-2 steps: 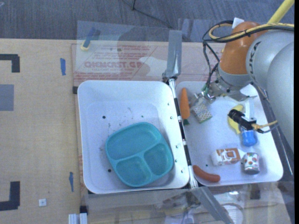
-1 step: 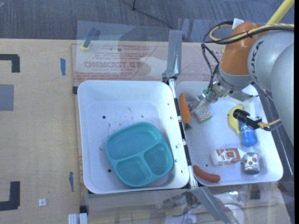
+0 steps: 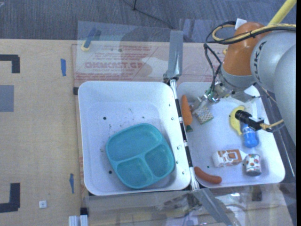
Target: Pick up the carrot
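The carrot (image 3: 186,110) is a slim orange stick with a green tip at its near end. It lies lengthwise along the left wall of the right bin (image 3: 277,173), in the bin's far half. My gripper (image 3: 212,96) hangs over the far part of that bin, to the right of the carrot and a little apart from it. The grey arm with its orange band (image 3: 241,55) comes in from the upper right. A small grey speckled block (image 3: 204,115) lies just below the gripper.
Also in the right bin are a yellow piece (image 3: 233,118), a blue bottle (image 3: 249,136) with a black cap, a white and orange carton (image 3: 227,157), a spotted can (image 3: 252,164) and a red sausage (image 3: 208,175). The left bin (image 3: 94,98) holds a teal divided plate (image 3: 140,155).
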Robot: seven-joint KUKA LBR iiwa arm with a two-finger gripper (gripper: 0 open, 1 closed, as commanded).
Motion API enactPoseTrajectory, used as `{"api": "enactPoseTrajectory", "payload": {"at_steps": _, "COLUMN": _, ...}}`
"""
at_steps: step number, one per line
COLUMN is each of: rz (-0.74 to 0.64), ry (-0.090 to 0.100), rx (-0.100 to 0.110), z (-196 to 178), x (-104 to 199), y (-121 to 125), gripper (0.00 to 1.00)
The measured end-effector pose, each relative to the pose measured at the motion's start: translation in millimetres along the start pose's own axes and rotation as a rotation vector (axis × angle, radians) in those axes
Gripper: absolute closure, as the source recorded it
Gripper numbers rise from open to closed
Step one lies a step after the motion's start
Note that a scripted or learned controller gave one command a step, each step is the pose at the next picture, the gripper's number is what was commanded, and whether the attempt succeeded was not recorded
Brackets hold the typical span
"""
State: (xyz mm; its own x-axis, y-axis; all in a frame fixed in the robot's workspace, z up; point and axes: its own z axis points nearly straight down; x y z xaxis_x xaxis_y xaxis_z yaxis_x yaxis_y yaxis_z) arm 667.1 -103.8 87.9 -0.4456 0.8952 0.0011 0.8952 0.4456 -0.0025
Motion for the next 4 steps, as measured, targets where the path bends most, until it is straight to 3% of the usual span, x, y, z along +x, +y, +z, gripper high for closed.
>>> {"api": "enactPoseTrajectory", "payload": {"at_steps": 1, "rz": -0.098, "ry": -0.007, "rx": -0.008, "z": -39.0, "x": -19.0, "y": -19.5, "gripper": 0.00}}
{"api": "enactPoseTrajectory", "payload": {"at_steps": 2, "rz": -0.202, "ry": -0.007, "rx": -0.012, "z": -1.2, "x": 23.5, "y": -91.4, "gripper": 0.00}}
{"api": "enactPoseTrajectory", "payload": {"at_steps": 3, "rz": 0.149, "ry": -0.004, "rx": -0.006, "z": -90.9, "x": -10.7, "y": -50.1, "gripper": 0.00}}
{"api": "enactPoseTrajectory", "payload": {"at_steps": 4, "rz": -0.451, "ry": -0.003, "rx": -0.005, "z": -132.7, "x": 31.3, "y": -75.3, "gripper": 0.00}}
